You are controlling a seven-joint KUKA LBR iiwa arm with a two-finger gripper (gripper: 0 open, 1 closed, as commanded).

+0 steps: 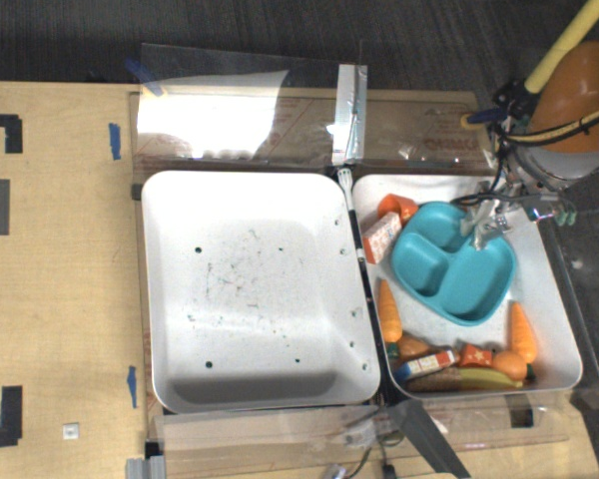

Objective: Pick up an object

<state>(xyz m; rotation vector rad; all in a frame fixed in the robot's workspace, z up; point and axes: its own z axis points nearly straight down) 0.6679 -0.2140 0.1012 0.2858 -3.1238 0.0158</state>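
My pincer [482, 223] hangs low over the far rim of the teal heart-shaped dish [453, 263]; I cannot tell its state. The dish lies directly beneath it, spreading toward me and left, inside the right bin [564, 337].

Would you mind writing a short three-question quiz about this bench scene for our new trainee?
1. True or false: the teal plastic divided dish lies in the right white bin.
2. Over which item is the end effector? A) the left white bin B) the teal dish C) the cardboard bench top
3. Fill in: the long orange carrot-shaped toy lies along the right bin's ____ wall.

Key: 1 true; 2 B; 3 left.
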